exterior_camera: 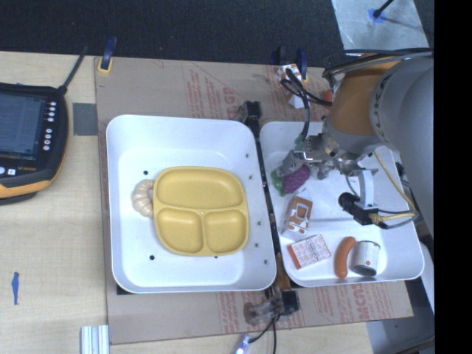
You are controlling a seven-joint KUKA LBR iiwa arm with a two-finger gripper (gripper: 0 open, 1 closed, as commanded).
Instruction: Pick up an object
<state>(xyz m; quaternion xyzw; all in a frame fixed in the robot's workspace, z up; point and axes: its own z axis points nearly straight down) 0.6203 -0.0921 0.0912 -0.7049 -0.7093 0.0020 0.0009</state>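
Note:
My gripper [304, 162] reaches down into the upper left part of the right bin [402, 271], over a purple and green toy [292, 175] that lies just under the fingertips. Whether the toy sits between them is hidden by the wrist. Lower in the same bin lie a small brown and white box [299, 214], a red and white packet [309, 251], a toy hot dog sausage [343, 257] and a small silver can [365, 257].
The left bin [125, 264] holds a yellow divided plate [200, 210] with a pale round object [141, 197] at its left edge. An orange and black tablet [26, 139] sits on the bench at far left. Cables run along the arm's right side.

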